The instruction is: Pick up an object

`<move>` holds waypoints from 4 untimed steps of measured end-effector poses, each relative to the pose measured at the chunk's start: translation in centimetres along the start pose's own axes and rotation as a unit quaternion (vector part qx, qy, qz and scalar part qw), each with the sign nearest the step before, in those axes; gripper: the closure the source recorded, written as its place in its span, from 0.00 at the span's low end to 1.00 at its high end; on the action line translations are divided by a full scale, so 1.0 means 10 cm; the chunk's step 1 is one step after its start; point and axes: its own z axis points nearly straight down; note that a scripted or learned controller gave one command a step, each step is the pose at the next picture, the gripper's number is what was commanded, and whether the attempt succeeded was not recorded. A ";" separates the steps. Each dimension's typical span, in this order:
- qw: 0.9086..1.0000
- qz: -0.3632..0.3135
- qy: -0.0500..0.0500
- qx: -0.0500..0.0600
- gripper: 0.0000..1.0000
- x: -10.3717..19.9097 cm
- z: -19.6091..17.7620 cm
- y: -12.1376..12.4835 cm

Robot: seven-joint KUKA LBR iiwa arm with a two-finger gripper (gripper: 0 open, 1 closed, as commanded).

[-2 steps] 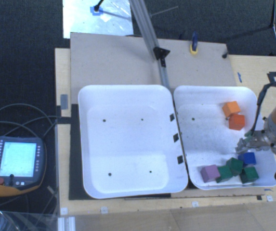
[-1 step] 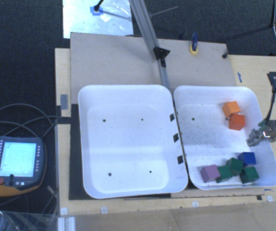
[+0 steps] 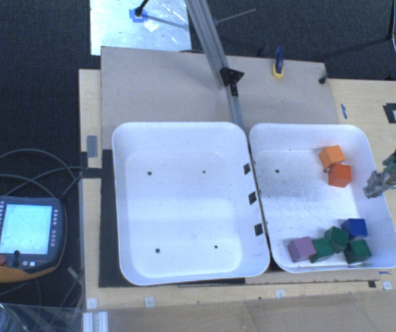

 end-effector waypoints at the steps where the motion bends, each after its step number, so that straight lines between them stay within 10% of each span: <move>1: 1.000 0.000 0.000 0.000 1.00 -0.01 -0.54 0.02; 4: 1.000 -0.002 0.003 0.003 1.00 1.55 -0.08 0.24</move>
